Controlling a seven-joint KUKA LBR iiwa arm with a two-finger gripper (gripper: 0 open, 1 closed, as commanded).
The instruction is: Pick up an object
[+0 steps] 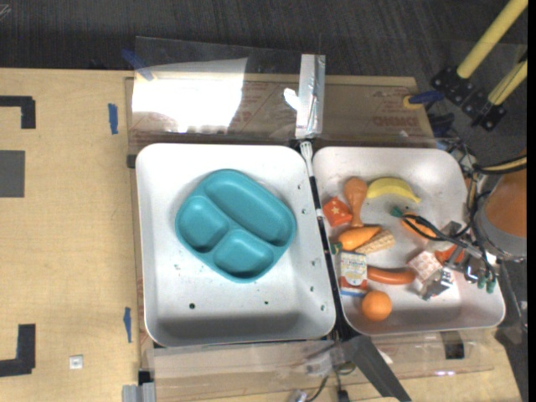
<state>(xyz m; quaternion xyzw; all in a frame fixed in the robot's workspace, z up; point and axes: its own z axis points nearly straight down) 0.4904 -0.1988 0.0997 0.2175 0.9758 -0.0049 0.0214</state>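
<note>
- Camera view, biggest first: left shallow white bin [159, 300] at centre frame, holding one teal plastic three-compartment plate [235, 224] lying flat in its middle.
- Right shallow white bin [435, 164] at right of frame holds all the clutter, so the pick target is in there.
- Grey arm with orange band [507, 216] sits at the right edge over the right bin's right rim; two-finger gripper [456, 258] is low in the right half of that bin, amid wires and small parts.
- Finger state: can't tell, too cluttered and small to resolve. Nothing visibly between them.
- Toy food, top to bottom: yellow plastic banana [394, 191] upper middle, orange drumstick-shaped piece [356, 196] left of it, red sausage-shaped piece [389, 275] lower middle, orange ball-shaped fruit [377, 306] near the bottom rim, small pale cube [424, 265] just beside the gripper.
- Step, my read: approach/descent onto a target; no grasp confirmed.
- Next: the pale cube looks the closest candidate. Needs the fingers straddling one item only, then close and lift straight up; neighbours are tight, so a nudge or double grab is the risk.
</note>
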